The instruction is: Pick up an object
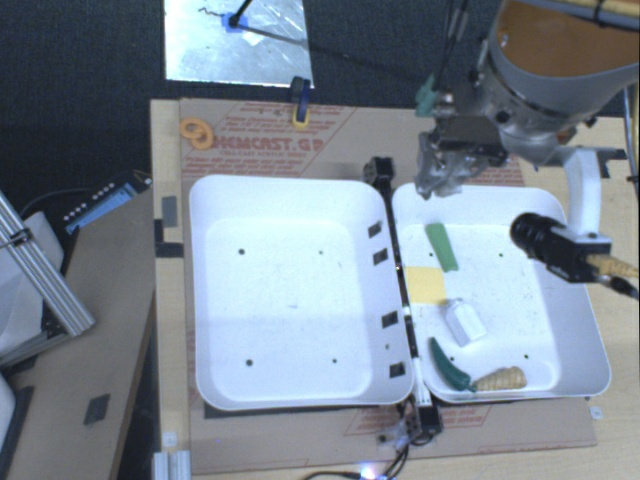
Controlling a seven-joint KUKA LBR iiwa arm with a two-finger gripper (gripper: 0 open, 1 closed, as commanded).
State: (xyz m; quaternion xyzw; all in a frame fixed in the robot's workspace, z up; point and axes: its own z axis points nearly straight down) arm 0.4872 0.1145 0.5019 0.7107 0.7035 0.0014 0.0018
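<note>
The end effector (pixel 440 180) hung over the far rim of the right bin (pixel 570 318), gripping nothing; whether it was released or clenched, I cannot tell. In that bin, a green strip (pixel 441 246) lay nearest it, then a yellow square (pixel 424 285), white block (pixel 463 322), dark green piece (pixel 449 365) and tan cone (pixel 499 378).

The arm (pixel 560 38) is cut off by the top and right edges at one o'clock, its upper links lost from sight. The gripper (pixel 440 180) is blurred against the right bin's (pixel 590 368) far rim, and the state of its tip cannot be made out. At nine o'clock, a metal frame (pixel 35 288) is clipped by the left edge. The print on the cardboard (pixel 270 143) is too small to be read.
</note>
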